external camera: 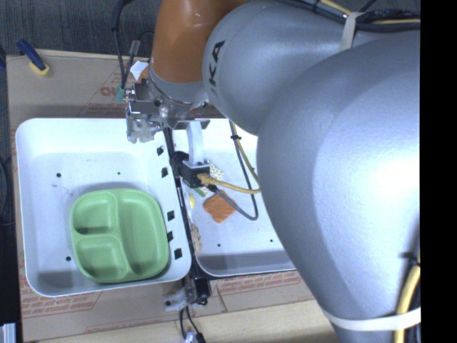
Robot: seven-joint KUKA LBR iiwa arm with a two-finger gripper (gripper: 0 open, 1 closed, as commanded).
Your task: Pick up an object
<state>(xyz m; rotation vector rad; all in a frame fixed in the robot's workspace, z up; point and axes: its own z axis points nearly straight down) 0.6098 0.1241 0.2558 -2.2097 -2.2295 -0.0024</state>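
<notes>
The grey arm point(321, 120) reaches in from the right, its orange band point(178, 34) above the far edge of the left bin point(78, 156). The pincer point(141, 126) hangs over that bin's far right corner; whether it is wide or narrow cannot be told. A green divided plate point(120, 234) lies in the near part of the left bin. A small orange object point(219, 208) lies in the right bin point(239, 261), near the wall between the two bins, well apart from the pincer.
</notes>
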